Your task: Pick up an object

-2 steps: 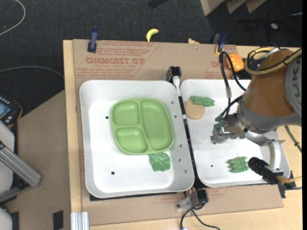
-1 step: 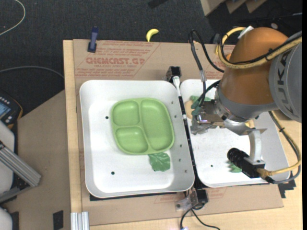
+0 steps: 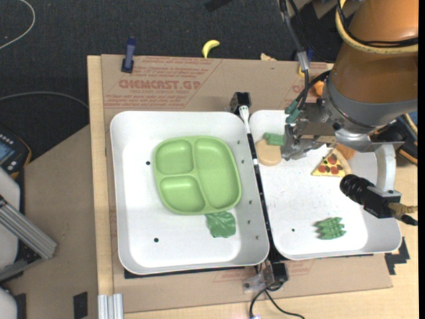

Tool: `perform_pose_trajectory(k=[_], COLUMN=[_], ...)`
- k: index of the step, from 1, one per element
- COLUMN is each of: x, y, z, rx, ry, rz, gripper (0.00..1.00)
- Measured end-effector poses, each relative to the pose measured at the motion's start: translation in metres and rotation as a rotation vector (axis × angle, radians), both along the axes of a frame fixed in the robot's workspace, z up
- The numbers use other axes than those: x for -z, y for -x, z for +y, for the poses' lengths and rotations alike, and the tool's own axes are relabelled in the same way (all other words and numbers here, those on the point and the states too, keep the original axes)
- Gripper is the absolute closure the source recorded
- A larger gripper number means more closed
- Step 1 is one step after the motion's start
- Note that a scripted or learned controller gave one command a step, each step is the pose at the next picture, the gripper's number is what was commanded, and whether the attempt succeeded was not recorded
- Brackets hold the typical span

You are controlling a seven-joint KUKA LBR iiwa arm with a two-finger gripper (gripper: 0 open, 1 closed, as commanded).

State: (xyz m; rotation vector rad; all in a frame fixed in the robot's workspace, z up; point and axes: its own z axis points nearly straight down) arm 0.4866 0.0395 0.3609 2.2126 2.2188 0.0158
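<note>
My gripper (image 3: 294,149) hangs over the back left part of the right bin (image 3: 372,244), under the grey and orange arm (image 3: 375,52). Just left of it lie a tan round disc (image 3: 267,155) and a small green piece (image 3: 271,139); whether it touches either one is unclear. A toy pizza slice (image 3: 329,166) lies to its right. A green leafy toy (image 3: 330,228) rests near the right bin's front. In the left bin (image 3: 133,198) sit a green divided plate (image 3: 196,173) and a green lettuce piece (image 3: 222,224).
A black cylindrical part (image 3: 362,193) on the arm juts over the right bin's right side. The bins stand on a cardboard sheet (image 3: 166,78). A blue clip (image 3: 128,55) and a yellow banana (image 3: 210,46) lie at the back edge. Cables run beside the bench.
</note>
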Motion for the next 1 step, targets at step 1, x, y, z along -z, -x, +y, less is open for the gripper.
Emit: perform_pose_trajectory(k=[1], x=[-0.0355], y=[0.0071], z=[0.0761], rx=[-0.005], ry=[-0.001], rz=[0.006], gripper=[1.0])
